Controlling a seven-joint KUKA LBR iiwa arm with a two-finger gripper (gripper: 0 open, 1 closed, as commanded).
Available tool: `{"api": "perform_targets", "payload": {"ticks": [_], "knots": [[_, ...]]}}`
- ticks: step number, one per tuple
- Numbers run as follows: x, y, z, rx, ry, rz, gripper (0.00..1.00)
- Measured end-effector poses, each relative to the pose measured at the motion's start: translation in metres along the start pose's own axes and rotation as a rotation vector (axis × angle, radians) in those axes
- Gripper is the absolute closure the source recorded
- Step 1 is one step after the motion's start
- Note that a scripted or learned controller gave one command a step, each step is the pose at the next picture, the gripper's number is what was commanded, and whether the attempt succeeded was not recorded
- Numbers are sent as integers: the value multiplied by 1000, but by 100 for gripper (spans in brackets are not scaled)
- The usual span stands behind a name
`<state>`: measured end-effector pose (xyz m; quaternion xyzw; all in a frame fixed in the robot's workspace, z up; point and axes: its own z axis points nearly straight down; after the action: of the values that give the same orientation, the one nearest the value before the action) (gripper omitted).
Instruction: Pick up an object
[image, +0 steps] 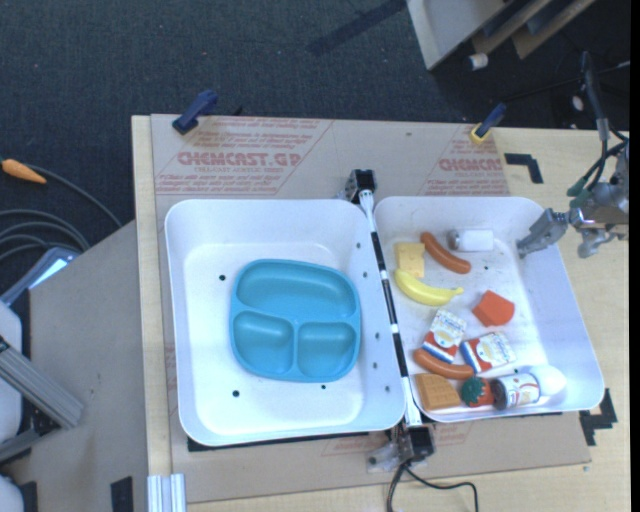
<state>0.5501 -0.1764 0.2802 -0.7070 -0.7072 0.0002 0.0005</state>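
Hovering at the right bin (560, 290) edge, our gripper (545, 232) holds nothing; finger state we cannot tell. Next we choose an object, perhaps the banana (428, 291).

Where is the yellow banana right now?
The banana lies in the right bin, near its left wall, just below the yellow cheese block and a hot dog.

Yellow banana (428, 290), flat in right bin (560, 290), beside sausage (446, 254), orange block (493, 308)
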Motion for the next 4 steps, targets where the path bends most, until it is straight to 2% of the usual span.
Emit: {"api": "perform_targets", "payload": {"ticks": [1,2,3,4], "knots": [[1,3,144,2,1,1,0],[3,18,196,2,1,0,0],[3,18,186,0,0,1,100],[3,19,176,-1,0,1,100]]}}
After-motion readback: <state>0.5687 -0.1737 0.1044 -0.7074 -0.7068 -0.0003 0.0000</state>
